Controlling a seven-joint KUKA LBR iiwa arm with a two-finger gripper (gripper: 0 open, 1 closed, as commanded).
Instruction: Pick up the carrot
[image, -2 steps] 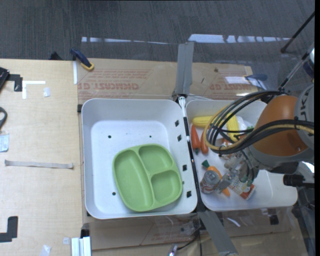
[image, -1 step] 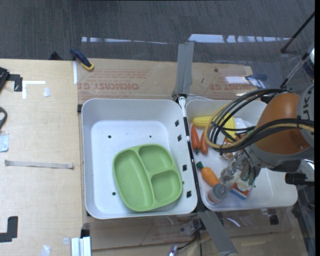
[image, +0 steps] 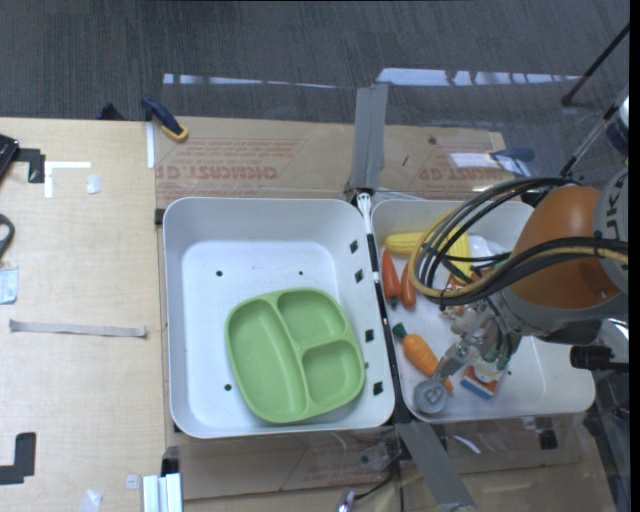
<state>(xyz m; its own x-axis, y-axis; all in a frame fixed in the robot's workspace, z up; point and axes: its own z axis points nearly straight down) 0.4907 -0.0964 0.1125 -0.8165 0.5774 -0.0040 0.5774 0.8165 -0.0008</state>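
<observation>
Nearest me, the gripper (image: 470, 352) hangs in the right bin (image: 560, 400), its opening hidden (cannot tell). Just beside it lies the carrot (image: 419, 351), light, stiff, smooth; grasp mid-body across its width.

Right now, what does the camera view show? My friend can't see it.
A grey arm's end effector hangs over the right bin, beside a small carrot. The left bin holds a green tray.
</observation>
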